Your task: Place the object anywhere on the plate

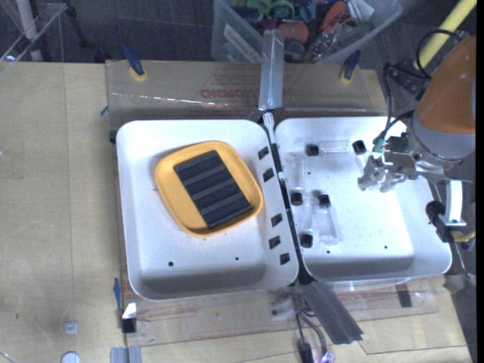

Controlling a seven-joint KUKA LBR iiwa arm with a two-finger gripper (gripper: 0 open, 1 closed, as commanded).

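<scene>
Two shallow white bins sit side by side on the counter [53, 203]. The left bin [144, 263] holds one yellow plate [170, 195], rounded-square in outline, and one black ribbed object [212, 189] lies flat on the plate, roughly centred and turned diagonally. The right bin [378, 248] contains several small clear pieces with black caps [324, 200], scattered near its left side. One arm [446, 104] reaches in from the right; its gripper [376, 174] hangs over the right bin's upper right area, well apart from the plate. Whether the gripper is wide or narrow cannot be told. One clear tub of colourful items [302, 10] stands behind the bins.
</scene>
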